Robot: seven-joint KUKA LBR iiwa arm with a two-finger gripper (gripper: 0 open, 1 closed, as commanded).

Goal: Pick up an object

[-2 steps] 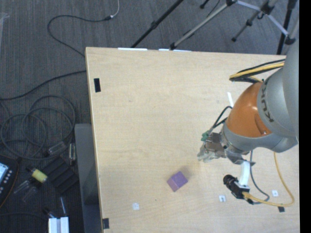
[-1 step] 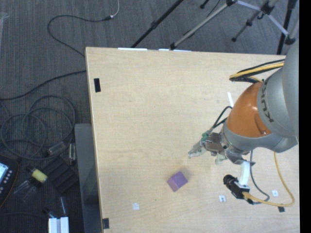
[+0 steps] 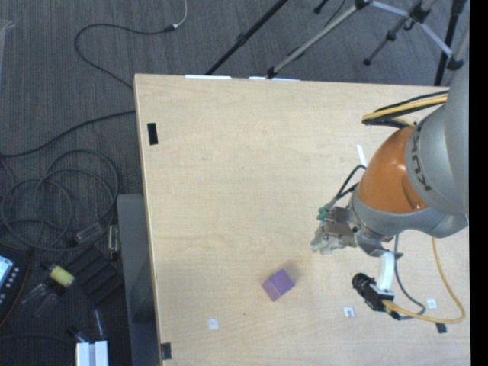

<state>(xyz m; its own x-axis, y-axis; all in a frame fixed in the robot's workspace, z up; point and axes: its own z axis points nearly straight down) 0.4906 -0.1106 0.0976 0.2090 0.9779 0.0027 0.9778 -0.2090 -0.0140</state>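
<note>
A small purple cube point(image 3: 277, 284) lies on the light wooden bench top point(image 3: 229, 181), near its front edge. My gripper point(image 3: 328, 236) hangs under the orange-banded wrist point(image 3: 389, 181) at the right, above the bench. It is up and to the right of the cube, apart from it by roughly a cube's width or two. Nothing shows held in the gripper.
A black and yellow cable plug point(image 3: 372, 292) dangles below the wrist, right of the cube. Small white tags point(image 3: 213, 325) and a black tape mark point(image 3: 152, 133) dot the bench. Cables point(image 3: 53, 204) cover the floor on the left; tripod legs point(image 3: 381, 14) stand behind.
</note>
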